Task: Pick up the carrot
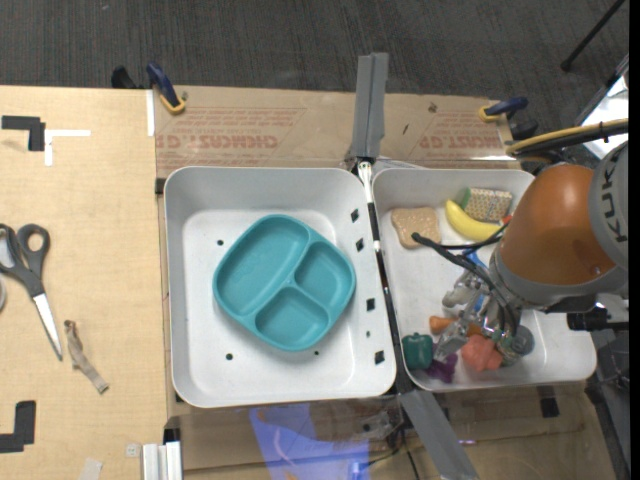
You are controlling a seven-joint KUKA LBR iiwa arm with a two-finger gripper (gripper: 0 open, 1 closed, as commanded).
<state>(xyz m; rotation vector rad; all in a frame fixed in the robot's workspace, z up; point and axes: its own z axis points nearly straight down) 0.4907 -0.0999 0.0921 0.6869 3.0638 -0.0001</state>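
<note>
The carrot (441, 323) appears as a small orange piece in the right bin (560, 363), near its front left. My gripper (480, 313) hangs low over the bin just right of the carrot, under the arm's orange band (555, 233). The gripper's metal parts and cables hide part of the pile beneath it. Whether the gripper touches the carrot cannot be made out.
A green pepper (417, 349), a purple item (442, 370) and a red-orange item (484, 356) crowd the front of the right bin. Toast (412, 224), a banana (470, 224) and a speckled block (490, 204) lie at its back. A teal divided plate (285, 282) sits in the left bin (190, 268).
</note>
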